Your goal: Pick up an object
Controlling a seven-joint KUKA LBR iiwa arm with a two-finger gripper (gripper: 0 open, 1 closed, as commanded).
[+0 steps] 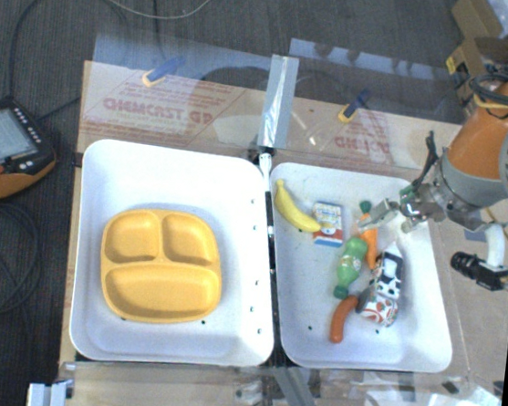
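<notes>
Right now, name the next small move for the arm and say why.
Probably lower the gripper toward the carrot just below it in the right bin. The gripper hangs over the bin's upper right part, with nothing visible between its fingers.

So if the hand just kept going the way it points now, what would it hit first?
Probably the carrot beside the green bottle; the hand points down-left into the right bin, though its height is unclear.
</notes>
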